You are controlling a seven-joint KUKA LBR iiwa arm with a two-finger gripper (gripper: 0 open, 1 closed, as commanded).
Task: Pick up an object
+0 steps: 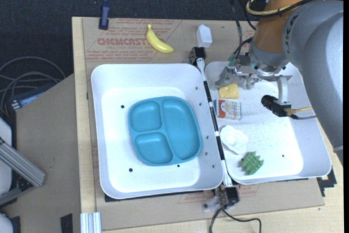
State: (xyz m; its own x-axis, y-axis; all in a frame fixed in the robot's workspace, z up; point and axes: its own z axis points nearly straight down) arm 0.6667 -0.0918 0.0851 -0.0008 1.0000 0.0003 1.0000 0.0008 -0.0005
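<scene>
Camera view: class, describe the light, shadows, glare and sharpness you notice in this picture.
Camera view: even, soft light; the white bins are bright but not blown out; the blue tray has only a mild sheen; faint shadows lie under the arm; small items such as the green toy look slightly soft; the banana reads clearly.

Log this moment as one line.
gripper over right bin | above yellow block | nothing seen held | blue tray in left bin

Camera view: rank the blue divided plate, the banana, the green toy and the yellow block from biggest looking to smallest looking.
1. blue divided plate, by far the largest.
2. banana.
3. green toy and yellow block look about alike; the gripper hangs over the block's top, so I won't rank those two.
</scene>
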